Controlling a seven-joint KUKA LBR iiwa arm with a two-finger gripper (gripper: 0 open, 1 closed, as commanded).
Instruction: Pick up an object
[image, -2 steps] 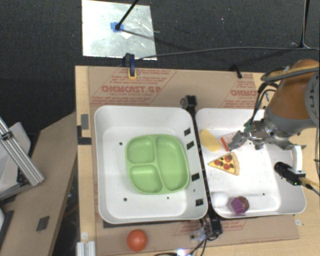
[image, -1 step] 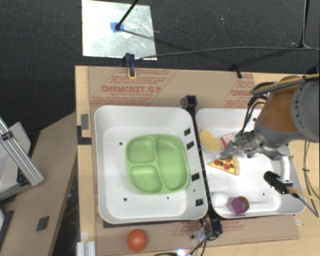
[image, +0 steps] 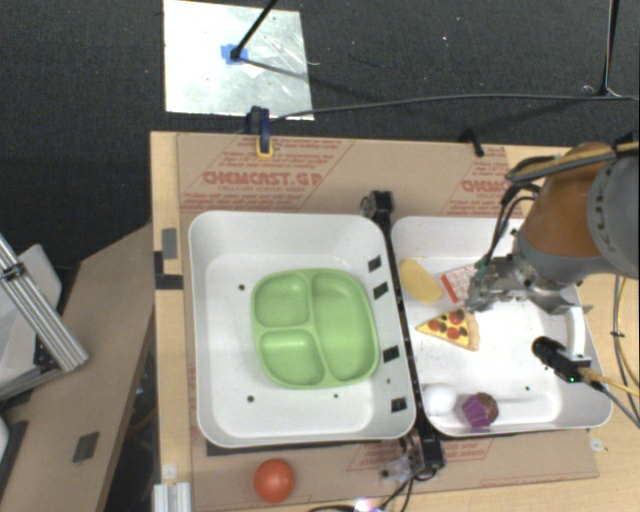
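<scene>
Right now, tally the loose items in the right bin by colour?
Yellow: 2, a yellow piece and a pizza slice
White: 1, a ball
Purple: 1, a round purple item
Red and white: 1, a flat piece partly under the pincer
Total: 5

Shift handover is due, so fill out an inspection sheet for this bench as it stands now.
Surface: cardboard-covered bench bearing two white bins, left bin and right bin, side by side.
Job's things: in the right bin, toy pizza slice, yellow piece, white ball, purple ball; red-and-white item partly hidden.
Clutter: green divided tray in the left bin; orange ball on the bench in front of the bins.
Hand: hand low over the right bin just above the pizza slice; nothing seen held.
Cables: black cable across the floor; wires at the wrist.
Surroundings: silver sheet on dark floor.
</scene>
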